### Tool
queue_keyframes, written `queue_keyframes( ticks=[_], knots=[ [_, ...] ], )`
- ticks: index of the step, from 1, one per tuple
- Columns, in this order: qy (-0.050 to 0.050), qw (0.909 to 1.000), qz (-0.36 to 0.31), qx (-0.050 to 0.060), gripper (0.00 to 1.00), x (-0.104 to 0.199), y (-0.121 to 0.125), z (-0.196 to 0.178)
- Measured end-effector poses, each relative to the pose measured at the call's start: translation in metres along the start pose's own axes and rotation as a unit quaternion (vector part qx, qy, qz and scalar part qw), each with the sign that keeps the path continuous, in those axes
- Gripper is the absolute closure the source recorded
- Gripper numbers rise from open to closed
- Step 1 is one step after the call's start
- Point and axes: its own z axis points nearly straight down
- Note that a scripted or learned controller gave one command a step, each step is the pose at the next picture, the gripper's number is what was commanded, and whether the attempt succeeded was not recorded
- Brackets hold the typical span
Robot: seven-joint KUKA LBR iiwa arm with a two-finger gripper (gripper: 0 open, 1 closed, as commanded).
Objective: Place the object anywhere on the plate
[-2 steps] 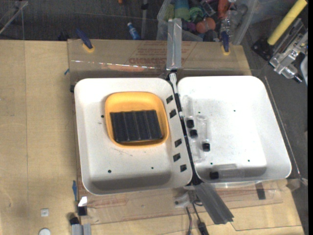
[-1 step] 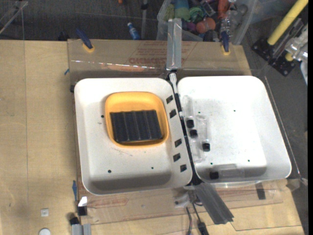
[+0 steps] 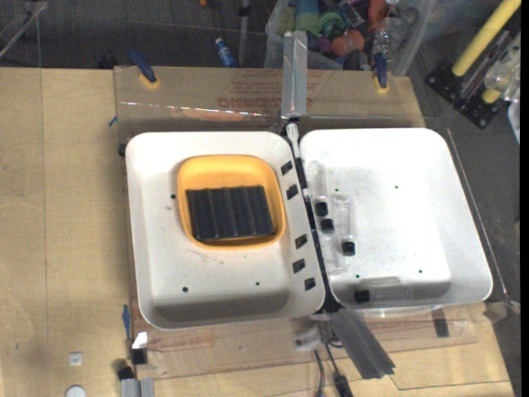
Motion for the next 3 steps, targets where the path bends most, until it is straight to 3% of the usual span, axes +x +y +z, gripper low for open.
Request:
queue_keyframes(
  ticks=[1,2,3],
  knots=[
    [0.0,0.9864,-0.164,-0.001,1.0,-0.0001,0.0,0.0001],
    [0.0,0.9416,-0.337,-0.001,1.0,-0.0085,0.0016,0.0001],
    [-0.001,0.8725,-0.489,-0.001,1.0,-0.0084,0.0015,0.0002]
  ],
)
